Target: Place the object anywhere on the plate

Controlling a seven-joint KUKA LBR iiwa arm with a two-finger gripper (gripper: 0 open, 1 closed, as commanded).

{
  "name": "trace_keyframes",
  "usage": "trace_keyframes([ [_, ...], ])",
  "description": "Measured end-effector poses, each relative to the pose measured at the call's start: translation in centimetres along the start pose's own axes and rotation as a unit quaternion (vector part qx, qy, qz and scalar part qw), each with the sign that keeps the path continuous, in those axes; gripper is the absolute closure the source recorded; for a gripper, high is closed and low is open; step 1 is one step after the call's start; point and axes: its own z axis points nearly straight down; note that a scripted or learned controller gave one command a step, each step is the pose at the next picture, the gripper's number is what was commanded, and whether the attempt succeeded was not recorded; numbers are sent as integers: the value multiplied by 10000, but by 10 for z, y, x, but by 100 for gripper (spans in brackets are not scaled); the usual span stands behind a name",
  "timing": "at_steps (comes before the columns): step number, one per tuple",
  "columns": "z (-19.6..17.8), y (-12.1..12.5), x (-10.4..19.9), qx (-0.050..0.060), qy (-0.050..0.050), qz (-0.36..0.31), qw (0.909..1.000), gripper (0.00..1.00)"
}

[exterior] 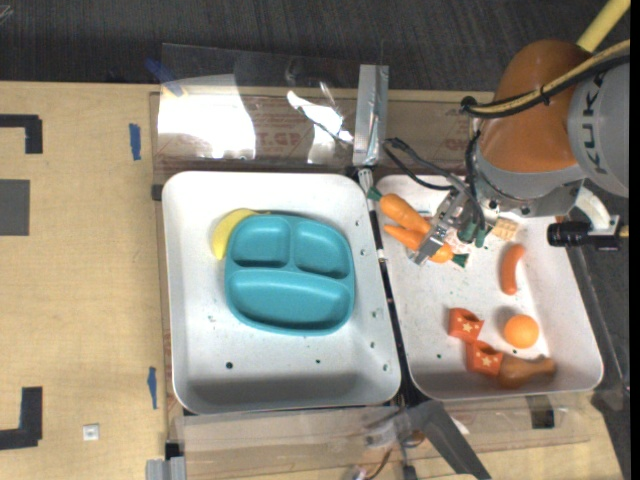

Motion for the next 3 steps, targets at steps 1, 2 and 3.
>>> trace_keyframes([
  [1,-37,27,104,-25,2,-483,9988,100],
  [2,-34,65,47,-10,0,97,10000,100],
  [3,1,45,135,0,23,-963,9953,100],
])
